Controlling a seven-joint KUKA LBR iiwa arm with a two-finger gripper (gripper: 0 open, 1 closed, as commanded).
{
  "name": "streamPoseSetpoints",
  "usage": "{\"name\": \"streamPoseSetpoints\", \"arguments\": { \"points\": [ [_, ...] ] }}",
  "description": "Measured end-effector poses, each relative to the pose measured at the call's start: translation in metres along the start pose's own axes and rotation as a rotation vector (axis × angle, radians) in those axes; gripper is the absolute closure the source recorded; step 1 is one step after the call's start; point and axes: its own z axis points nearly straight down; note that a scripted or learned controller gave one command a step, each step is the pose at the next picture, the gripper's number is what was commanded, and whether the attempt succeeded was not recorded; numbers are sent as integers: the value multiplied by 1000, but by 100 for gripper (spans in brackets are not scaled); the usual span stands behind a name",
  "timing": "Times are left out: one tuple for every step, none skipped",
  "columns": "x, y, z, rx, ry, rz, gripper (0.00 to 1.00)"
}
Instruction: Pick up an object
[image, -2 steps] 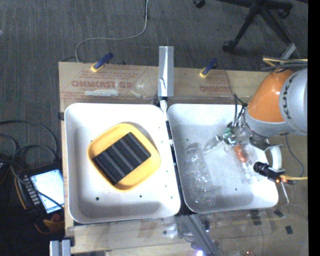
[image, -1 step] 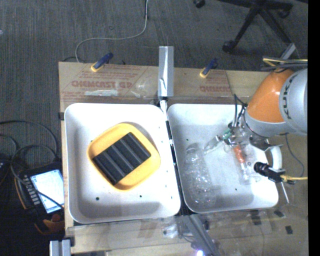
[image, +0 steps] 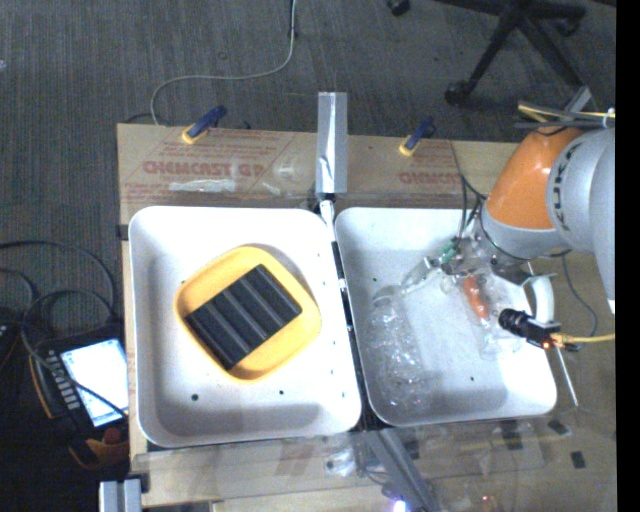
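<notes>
A yellow, rounded-square object with a black ridged top (image: 247, 311) lies tilted in the left bin (image: 160, 240). In the right bin (image: 520, 400) a clear crumpled plastic bottle (image: 392, 335) lies left of centre. A small clear item with an orange part (image: 474, 296) rests near that bin's right side. My gripper (image: 458, 258) reaches into the right bin's upper right part, just above the orange item and up and right of the bottle. Nothing can be made out in its grasp.
The grey arm with its orange band (image: 535, 185) covers the right bin's upper right corner. A metal divider post (image: 331, 150) stands behind the bins. Blue-and-yellow clamps (image: 203, 123) hold the board at the back. A tablet (image: 88, 375) lies on the floor to the left.
</notes>
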Motion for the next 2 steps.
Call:
{"name": "streamPoseSetpoints", "arguments": {
  "points": [
    [36,-50,5,3,-49,-369,0],
    [-7,17,-38,12,-36,-238,0]
  ]
}}
